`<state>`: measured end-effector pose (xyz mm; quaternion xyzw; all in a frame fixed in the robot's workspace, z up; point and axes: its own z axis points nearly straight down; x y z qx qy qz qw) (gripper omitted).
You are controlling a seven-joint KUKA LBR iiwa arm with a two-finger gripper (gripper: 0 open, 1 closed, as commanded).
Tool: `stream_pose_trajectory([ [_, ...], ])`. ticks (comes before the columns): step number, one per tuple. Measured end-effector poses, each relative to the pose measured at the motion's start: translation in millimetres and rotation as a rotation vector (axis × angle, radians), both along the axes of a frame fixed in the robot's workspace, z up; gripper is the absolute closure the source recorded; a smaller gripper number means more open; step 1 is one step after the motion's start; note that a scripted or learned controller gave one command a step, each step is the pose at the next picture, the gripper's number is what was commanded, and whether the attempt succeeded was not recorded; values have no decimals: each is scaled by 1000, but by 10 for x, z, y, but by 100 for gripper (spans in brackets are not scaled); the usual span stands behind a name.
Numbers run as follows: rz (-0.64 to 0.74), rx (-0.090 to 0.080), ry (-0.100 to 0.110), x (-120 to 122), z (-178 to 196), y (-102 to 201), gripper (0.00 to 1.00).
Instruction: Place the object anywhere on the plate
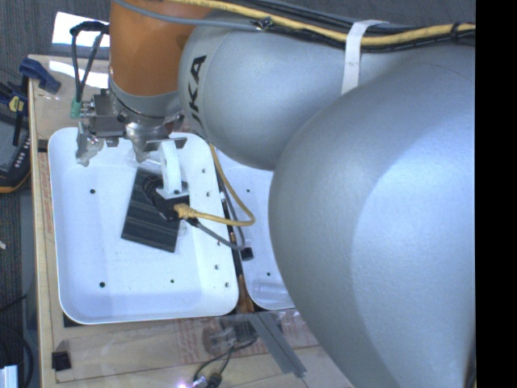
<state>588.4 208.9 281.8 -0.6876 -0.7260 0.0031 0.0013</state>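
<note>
My gripper (152,215) hangs low over the middle of the left white bin (89,249), seen from above as a dark ribbed block under the wrist. A white bracket (170,172) and a yellow cable (212,215) run along its right side. The orange band (149,35) and grey wrist rise above it at the bin's far edge. The arm's big grey body (363,184) covers most of the right bin (265,285), so whatever lies there is hidden.
The left bin's floor around the gripper is bare white with small dark holes. A wooden bench edge (145,338) runs along the front. Clamps and cables (32,79) sit at the far left, outside the bin.
</note>
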Motion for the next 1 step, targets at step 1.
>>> stream_pose_trajectory([
  [1,66,0,0,567,-1077,69,0],
])
